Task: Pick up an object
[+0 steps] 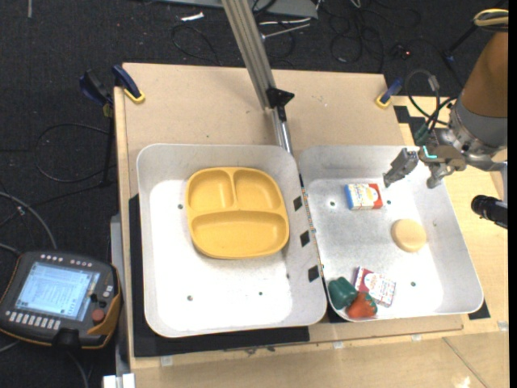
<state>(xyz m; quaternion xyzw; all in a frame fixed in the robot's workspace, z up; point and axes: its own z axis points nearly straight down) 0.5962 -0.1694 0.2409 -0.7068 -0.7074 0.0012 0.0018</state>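
Note:
The right bin (452, 273) holds a small white box with blue, red and yellow print (363, 196), a beige round lump (409, 234), a red-and-white packet (377, 286) and a green and red toy vegetable (352, 296) at its front edge. My gripper (418, 172) hangs over the bin's far right part, up and to the right of the printed box. Its two fingers (399, 168) are spread open with nothing between them.
A yellow divided plate (237, 212) lies in the left bin (161, 297). A slanted metal post (252, 43) rises from the bench behind the bins. Clamps (129, 83) grip the bench's far corners. A teach pendant (56, 297) lies off the bench at lower left.

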